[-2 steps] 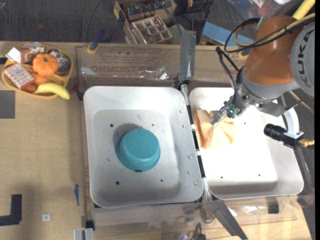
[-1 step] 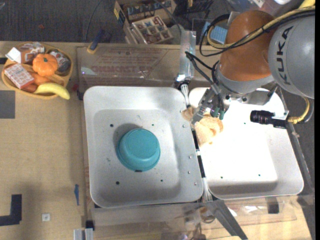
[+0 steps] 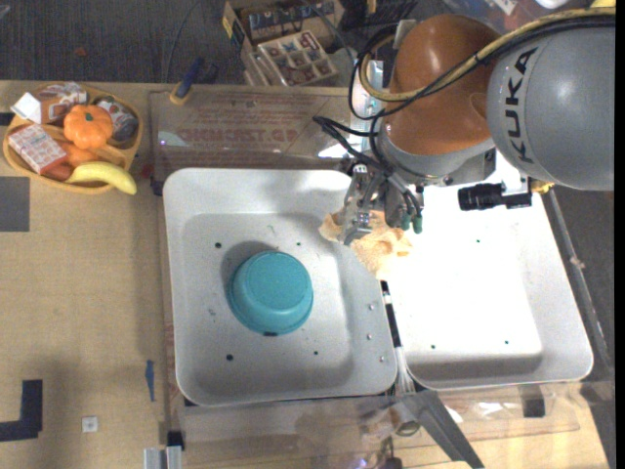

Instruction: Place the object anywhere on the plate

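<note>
Fingers of the gripper closed on the pale tan object, hanging beneath; teal plate lies down-left, well apart; carry needed.

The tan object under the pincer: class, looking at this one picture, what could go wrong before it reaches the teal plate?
1. The tan object sits at the left bin's right edge, beside the divide; a nudge might tip it into the right bin.
2. The pincer meets only its upper edge, so any grip looks shallow.
3. The teal plate is small; a release could miss.
</note>
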`<state>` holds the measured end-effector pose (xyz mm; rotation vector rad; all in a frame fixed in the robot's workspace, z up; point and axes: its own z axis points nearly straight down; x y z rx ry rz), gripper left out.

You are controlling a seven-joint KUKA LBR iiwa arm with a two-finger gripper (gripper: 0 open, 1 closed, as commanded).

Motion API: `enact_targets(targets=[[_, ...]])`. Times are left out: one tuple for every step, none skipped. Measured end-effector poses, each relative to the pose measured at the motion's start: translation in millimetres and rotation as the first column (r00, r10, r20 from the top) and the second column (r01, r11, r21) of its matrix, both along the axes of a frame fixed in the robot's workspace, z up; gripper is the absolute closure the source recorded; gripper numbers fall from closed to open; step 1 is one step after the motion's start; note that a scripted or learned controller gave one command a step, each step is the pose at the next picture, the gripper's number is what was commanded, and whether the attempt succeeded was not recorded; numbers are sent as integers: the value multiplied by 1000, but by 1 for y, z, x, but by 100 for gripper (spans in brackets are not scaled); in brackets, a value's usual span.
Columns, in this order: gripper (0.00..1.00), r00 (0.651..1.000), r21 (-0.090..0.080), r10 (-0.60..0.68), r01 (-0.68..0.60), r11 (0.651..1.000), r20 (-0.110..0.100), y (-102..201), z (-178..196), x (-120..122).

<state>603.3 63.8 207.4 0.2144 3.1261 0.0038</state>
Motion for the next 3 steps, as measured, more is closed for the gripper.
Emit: enact_targets(targets=[[100,991,0,136,-136,991,1,49,18,11],[100,990,1,139,-139,990,0,100,19,26],[0,990,1,138,-138,990,1,100,20,26]])
